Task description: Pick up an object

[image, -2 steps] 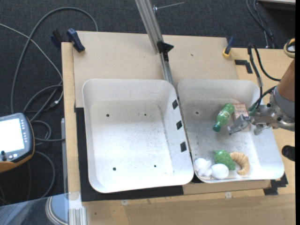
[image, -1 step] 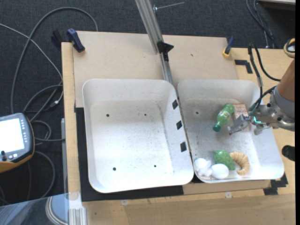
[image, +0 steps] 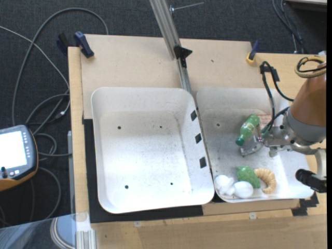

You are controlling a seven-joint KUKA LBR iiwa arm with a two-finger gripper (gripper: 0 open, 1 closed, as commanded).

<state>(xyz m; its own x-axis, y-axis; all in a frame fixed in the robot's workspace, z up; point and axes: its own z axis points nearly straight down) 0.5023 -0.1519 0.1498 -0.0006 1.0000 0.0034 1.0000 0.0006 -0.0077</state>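
Observation:
In the right bin (image: pixel 220 105) a green plastic bottle (image: pixel 248 129) lies tilted near the middle. My gripper (image: pixel 252 146) reaches in from the right and sits low in the bin, just below and right of the bottle, close to its lower end. I cannot tell whether it touches the bottle. Near the bin's front edge lie a green leafy toy (image: pixel 248 175), a tan croissant-shaped piece (image: pixel 267 180) and two white rounded objects (image: pixel 234 187).
The left bin (image: pixel 140 149) stands beside the right one, with a row of black clips on the shared wall. A metal pole (image: pixel 167 25) slants over the bench at the back. Black cables run along the arm's wrist.

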